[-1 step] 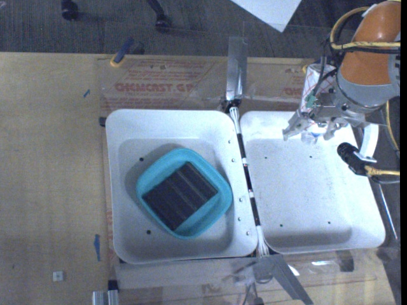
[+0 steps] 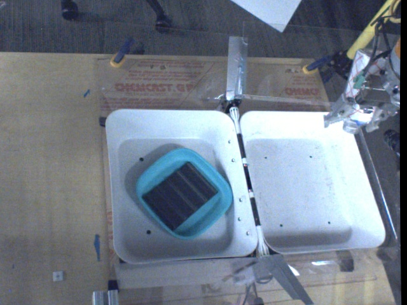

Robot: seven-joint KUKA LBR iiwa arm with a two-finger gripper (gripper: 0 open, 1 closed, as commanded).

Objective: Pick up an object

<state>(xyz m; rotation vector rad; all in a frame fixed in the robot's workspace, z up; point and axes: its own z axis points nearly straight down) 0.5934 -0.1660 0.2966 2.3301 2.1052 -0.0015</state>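
A light blue, rounded square object with a dark ribbed top (image 2: 183, 192) lies tilted on the floor of the left bin (image 2: 121, 138). My gripper (image 2: 348, 115) hangs over the far right corner of the right bin (image 2: 305, 234), well away from the blue object. Wires and a small pale block sit above the gripper on the wrist. Nothing shows between its fingers.
A clear upright divider post (image 2: 236, 68) stands at the back between the two bins. Blue and yellow clamps (image 2: 121, 53) hold a plastic sheet at the bench's far edge. A chair base (image 2: 114, 2) stands on the floor beyond.
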